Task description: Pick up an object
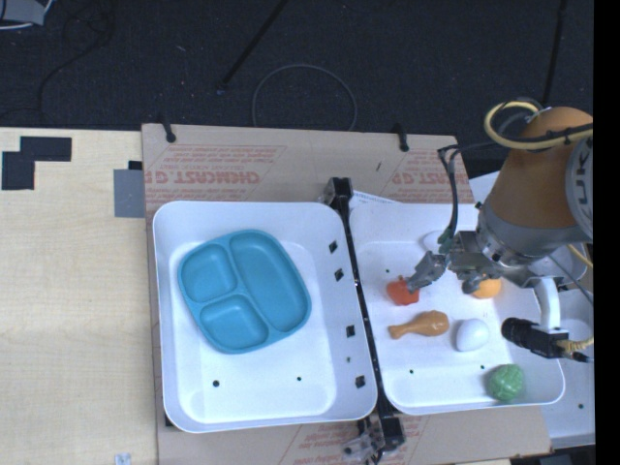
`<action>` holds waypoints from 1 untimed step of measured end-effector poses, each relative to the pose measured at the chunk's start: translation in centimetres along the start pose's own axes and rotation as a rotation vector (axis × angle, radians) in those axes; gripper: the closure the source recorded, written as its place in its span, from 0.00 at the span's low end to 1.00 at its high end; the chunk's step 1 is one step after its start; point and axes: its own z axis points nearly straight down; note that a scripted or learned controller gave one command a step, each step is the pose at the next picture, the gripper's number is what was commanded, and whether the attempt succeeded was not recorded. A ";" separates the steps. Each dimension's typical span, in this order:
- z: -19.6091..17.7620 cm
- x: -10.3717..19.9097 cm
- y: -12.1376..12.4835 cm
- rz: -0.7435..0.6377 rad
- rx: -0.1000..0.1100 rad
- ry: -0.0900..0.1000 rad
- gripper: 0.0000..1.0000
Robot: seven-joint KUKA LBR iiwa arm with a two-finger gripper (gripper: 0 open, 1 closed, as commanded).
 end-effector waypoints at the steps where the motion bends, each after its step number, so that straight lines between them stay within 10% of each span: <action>1: -0.6 0.0 0.3 -0.002 -0.012 -0.002 0.00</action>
